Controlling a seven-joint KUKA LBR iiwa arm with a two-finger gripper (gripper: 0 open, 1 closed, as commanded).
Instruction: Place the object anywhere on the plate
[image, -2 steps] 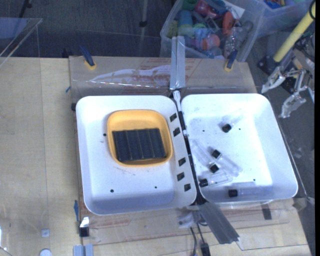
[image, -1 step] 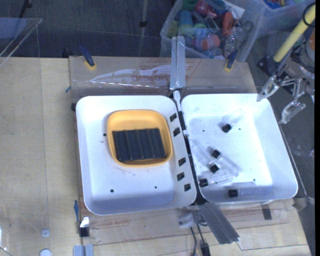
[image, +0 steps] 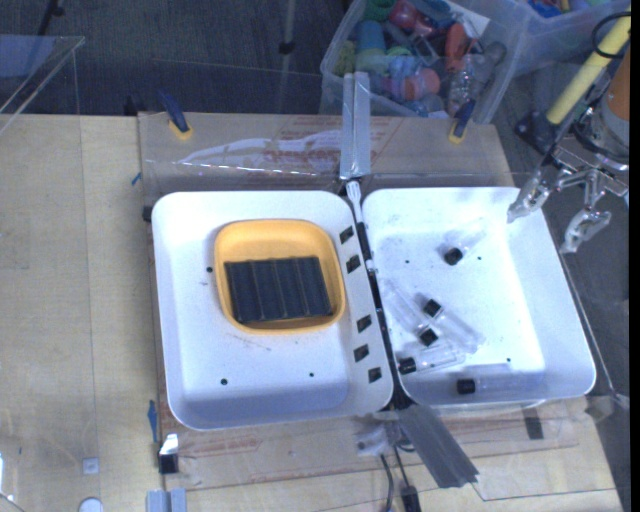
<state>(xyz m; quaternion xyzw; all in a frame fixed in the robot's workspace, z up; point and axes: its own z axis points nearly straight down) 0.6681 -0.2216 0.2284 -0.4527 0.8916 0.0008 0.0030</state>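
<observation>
Camera view from above the bench gives you two white bins side by side, and the findings follow in order. Left bin (image: 180, 300): you will find a yellow plate (image: 232, 243) lying flat near its middle, with rounded corners and a raised rim. The dark grey ridged object (image: 278, 288) lies flat on that plate, inside the rim and touching the plate's floor, its ridges running front to back; a band of yellow shows on all sides of it. Right bin (image: 530, 340): you will see several small clear plastic pieces with black caps (image: 430, 307) scattered over its floor, one near the far side and the others near the front and the wall shared with the left bin. Gripper (image: 549, 218): it hangs over the far right corner of the right bin, at the rim and well apart from the plate. Its two metal fingertips (image: 519, 207) stand spread, and you can see nothing between them. Surroundings: a clear tub of coloured toys (image: 420, 50) sits behind the bins, and two blue clamps (image: 178, 124) sit at the back of the bench.
</observation>
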